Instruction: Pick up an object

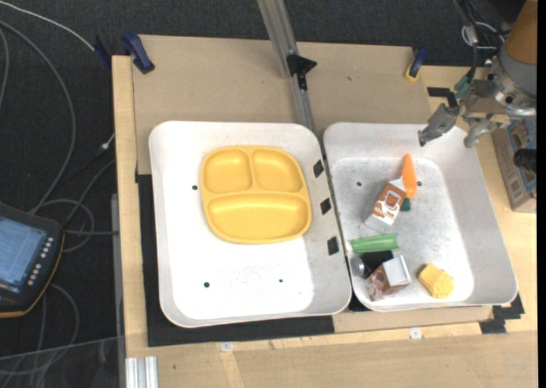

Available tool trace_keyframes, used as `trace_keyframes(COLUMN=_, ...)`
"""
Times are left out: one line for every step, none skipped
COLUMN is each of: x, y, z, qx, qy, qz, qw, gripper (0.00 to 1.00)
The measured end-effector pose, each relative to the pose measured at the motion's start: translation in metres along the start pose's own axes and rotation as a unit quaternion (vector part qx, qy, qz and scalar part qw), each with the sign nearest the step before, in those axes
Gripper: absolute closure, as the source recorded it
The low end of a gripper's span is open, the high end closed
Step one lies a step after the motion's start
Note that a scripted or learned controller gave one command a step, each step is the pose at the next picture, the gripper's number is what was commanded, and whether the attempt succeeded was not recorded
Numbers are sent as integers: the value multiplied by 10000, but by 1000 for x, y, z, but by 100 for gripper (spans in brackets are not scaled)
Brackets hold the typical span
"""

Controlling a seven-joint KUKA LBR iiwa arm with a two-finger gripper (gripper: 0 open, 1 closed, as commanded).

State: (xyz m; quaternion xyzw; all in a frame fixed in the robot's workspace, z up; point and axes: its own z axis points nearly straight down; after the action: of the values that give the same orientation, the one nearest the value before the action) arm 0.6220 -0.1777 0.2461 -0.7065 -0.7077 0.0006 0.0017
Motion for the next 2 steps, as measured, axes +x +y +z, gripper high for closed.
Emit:
trace_keyframes(x=0, y=0, z=0, qx=2, qy=-2, qz=0, qw=10000, gripper=0)
trace_keyframes(x=0, y=-5, z=43, qx=14, qy=0, qz=6, qw=10000, gripper=0)
